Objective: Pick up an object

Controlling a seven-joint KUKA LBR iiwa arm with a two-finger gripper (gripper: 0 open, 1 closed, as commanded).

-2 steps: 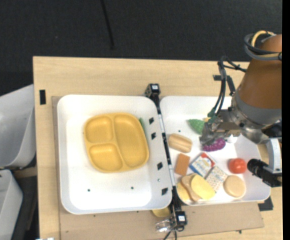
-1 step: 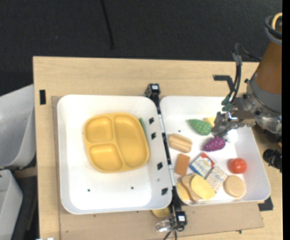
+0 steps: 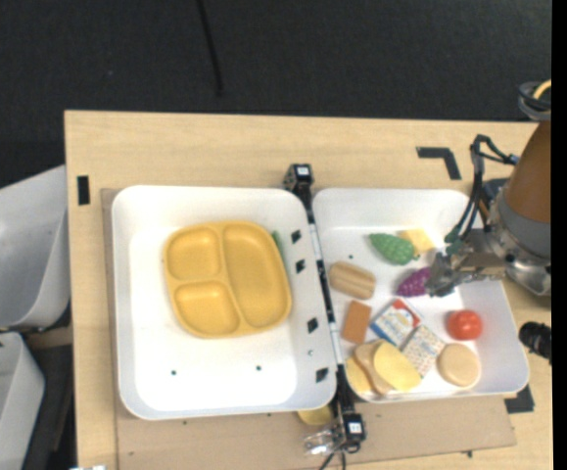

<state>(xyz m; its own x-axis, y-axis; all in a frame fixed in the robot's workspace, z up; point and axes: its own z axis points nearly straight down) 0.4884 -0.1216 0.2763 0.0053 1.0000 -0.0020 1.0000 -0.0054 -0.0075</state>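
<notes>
The right bin (image 3: 479, 213) holds several toy foods: a green leafy piece (image 3: 393, 248), a small yellow block (image 3: 418, 240), a purple grape bunch (image 3: 415, 282), a tan bread roll (image 3: 352, 281), an orange-brown slab (image 3: 357, 320), a blue and white carton (image 3: 395, 322), a red tomato (image 3: 464, 324), and round buns (image 3: 459, 364) near the front. My gripper (image 3: 445, 280) comes in from the right and sits low beside the right end of the grape bunch. Whether it touches the grapes is unclear.
The left bin (image 3: 146, 360) carries a yellow divided plate (image 3: 228, 278). A black-clipped divider (image 3: 314, 272) runs between the two bins. The arm's orange band (image 3: 533, 179) and cables hang over the right bin's far right side.
</notes>
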